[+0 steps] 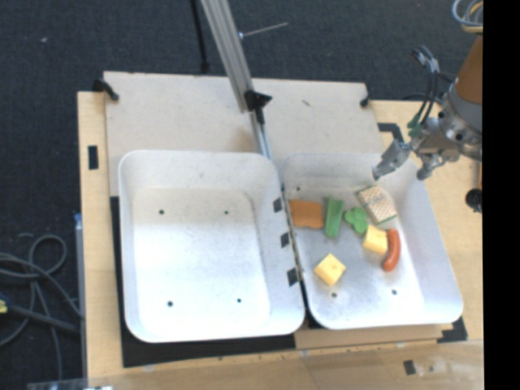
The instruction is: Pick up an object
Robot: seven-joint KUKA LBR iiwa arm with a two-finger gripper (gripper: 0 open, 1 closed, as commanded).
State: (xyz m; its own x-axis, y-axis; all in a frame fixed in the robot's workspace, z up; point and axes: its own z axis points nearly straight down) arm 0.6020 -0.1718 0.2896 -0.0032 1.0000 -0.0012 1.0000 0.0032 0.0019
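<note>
White plastic forms two shallow bins set side by side on a pale wooden bench (93, 218). The left bin (203, 242) takes up the centre-left of the frame. The right bin (422, 291), at centre right, holds a cluster of small toy foods: an orange block (306, 214), a green piece (333, 218), a second green piece (356, 218), a speckled cracker-like square (378, 204), two yellow cubes (330, 270) (374, 240) and a red-orange sausage (392, 250). The gripper (404, 166) is seen at the upper right, above the right bin's far rim, its two fingers spread apart with nothing between them.
</note>
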